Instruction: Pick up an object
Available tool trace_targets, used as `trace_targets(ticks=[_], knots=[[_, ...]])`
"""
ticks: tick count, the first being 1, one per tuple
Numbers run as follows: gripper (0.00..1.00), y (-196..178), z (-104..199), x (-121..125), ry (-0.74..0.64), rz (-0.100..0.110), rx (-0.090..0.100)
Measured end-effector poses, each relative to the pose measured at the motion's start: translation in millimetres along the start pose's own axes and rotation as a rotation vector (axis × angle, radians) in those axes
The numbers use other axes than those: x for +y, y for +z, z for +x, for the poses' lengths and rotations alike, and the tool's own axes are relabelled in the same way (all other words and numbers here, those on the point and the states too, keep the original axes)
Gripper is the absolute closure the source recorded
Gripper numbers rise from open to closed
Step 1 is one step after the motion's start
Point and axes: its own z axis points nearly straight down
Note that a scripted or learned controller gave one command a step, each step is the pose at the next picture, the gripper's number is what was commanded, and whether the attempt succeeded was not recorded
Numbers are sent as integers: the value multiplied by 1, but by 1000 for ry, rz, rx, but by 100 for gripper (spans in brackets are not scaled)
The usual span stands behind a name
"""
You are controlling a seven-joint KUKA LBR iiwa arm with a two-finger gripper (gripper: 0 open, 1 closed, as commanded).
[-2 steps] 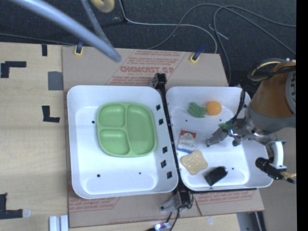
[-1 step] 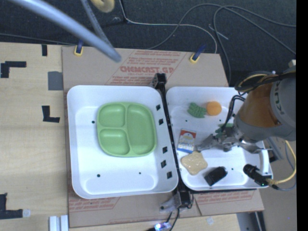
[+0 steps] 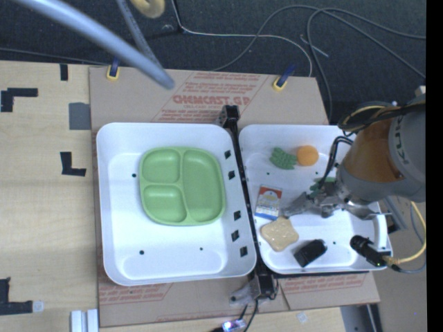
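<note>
Closest to the lens: a blurry grey rod (image 3: 69, 12) slanting across the top left, nothing to do with the job. Skipping it.

Down on the surface, two bins. Left bin (image 3: 111, 199) just holding a green plate (image 3: 183, 185). All the pickable stuff in the right bin (image 3: 297, 130): green toy (image 3: 282, 158) and orange ball (image 3: 306, 155) side by side near the far wall, a small card (image 3: 268, 201) by the divider, a tan toast piece (image 3: 279, 234) just below it, and a black block (image 3: 309, 252) near the front wall.

Gripper (image 3: 294, 206) low in the middle of the right bin, reaching in from the right with its tip aimed left. Fingers looking pinched to a narrow point, nothing between them. So not holding anything yet, going by this shot.

Key bit for the next move: card sitting just left of the tip, pretty much straight along the line the fingers point, close but can't tell if touching. Long axis of the card roughly up-down in the view, so crosswise to the approach. Toast lower left of the tip, a touch further off. Toy and ball well apart, up toward the far wall.

Best guess: card as the target. Would need opening up first, then a short push left and down over it. Flat thing, though, so easy to just shove it into the divider instead of grabbing it.
</note>
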Motion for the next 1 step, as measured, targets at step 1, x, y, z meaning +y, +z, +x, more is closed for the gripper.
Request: trace_targets(ticks=[1], knots=[[100, -10, 0, 1, -1, -5, -4]])
